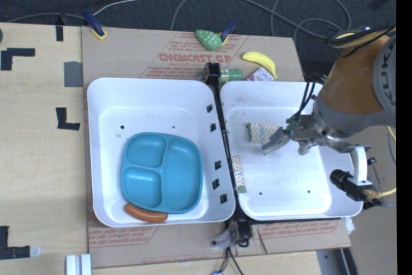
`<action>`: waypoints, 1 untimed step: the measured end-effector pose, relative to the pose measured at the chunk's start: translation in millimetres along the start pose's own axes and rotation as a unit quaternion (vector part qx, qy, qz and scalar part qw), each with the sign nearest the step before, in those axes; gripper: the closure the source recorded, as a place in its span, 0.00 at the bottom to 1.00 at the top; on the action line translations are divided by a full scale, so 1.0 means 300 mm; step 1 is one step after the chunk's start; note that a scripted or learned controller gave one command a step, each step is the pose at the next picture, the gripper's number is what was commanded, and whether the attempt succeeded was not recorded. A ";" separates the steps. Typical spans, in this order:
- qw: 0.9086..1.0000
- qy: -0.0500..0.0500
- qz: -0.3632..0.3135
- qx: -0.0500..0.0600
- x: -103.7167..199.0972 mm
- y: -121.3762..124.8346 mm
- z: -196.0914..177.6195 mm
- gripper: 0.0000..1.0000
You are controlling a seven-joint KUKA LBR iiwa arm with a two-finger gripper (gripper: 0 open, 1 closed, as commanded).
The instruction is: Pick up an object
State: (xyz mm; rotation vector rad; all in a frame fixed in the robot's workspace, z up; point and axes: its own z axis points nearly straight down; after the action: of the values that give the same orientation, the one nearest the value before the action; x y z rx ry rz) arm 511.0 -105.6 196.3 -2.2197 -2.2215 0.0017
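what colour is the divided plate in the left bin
Light blue, a plain solid colour. The divided plate shows clearly in the camera view, lying in the left bin.

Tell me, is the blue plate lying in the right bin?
No, the blue plate lies in the left bin, beside an orange sausage.

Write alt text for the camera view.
A gripper hangs open in the right bin, beside a small packet. The left bin holds a blue tray and a sausage.
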 end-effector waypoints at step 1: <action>1.000 0.000 0.000 0.000 0.009 0.278 0.055 0.00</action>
State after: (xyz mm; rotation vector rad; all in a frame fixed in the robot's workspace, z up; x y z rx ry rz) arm 594.3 -102.8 179.5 -2.2184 -2.2224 0.0004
